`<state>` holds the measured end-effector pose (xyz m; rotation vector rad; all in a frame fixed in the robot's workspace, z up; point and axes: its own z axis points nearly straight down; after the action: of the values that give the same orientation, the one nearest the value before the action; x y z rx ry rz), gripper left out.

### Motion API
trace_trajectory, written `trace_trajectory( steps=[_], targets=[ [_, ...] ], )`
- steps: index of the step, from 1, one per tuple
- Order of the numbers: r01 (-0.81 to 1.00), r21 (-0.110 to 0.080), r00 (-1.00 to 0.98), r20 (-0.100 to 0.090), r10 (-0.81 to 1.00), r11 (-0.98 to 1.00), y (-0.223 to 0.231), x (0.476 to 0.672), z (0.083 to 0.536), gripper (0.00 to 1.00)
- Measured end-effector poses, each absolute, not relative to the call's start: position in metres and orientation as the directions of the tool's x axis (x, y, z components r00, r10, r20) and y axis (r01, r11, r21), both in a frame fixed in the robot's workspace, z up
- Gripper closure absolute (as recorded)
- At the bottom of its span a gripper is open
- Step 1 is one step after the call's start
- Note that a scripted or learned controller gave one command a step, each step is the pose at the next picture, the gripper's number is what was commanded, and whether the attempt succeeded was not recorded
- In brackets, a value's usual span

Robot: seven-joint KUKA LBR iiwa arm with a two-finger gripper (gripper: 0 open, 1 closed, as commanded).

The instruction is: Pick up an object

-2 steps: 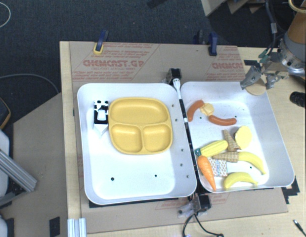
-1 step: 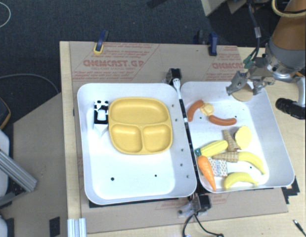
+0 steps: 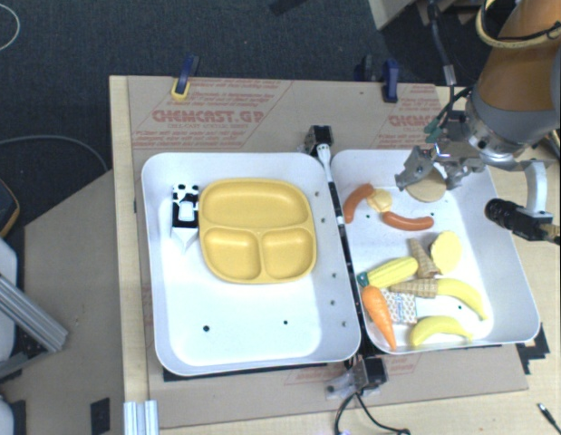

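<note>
— So, how does the gripper (image 3: 431, 172) stand right now?

— Low over the far end of the right bin (image 3: 525, 290), just above a tan round piece (image 3: 430, 190) that peeks out from under it. Whether it is spread or pressed shut I cannot tell; the wrist hardware hides that. Nothing can be seen clamped in it, so I would not call anything held.

— What lies around it?

— Just beside the tan piece are a curved orange piece (image 3: 356, 199) and a small pale lump (image 3: 381, 198), with a red sausage (image 3: 408, 219) a little nearer the camera. Further down the bin sit a yellow wedge (image 3: 447, 250), a corn cob (image 3: 391, 270), a carrot (image 3: 378, 315) and two bananas (image 3: 462, 294), packed close together. The left bin (image 3: 162, 270) holds a yellow divided plate (image 3: 257, 227), well apart from the arm.

— What could go wrong from here?

— My guess is that the tan piece is flat and low, so a closing grip may slide over it or pinch only its edge, and it would drop on the lift. It also lies near the bin's far wall; a descent slightly off could strike the rim. And a sideways nudge might push the pale lump or sausage away, leaving the grip empty.
</note>
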<state>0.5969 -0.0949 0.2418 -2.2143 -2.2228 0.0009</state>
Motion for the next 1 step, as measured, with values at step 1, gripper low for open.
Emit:
trace_trajectory(
  steps=[1],
  targets=[
    [1.0,-0.005,-0.005,0.003,1.0,0.005,-0.0443,0.5663,0.2302,1.0]
  ],
)
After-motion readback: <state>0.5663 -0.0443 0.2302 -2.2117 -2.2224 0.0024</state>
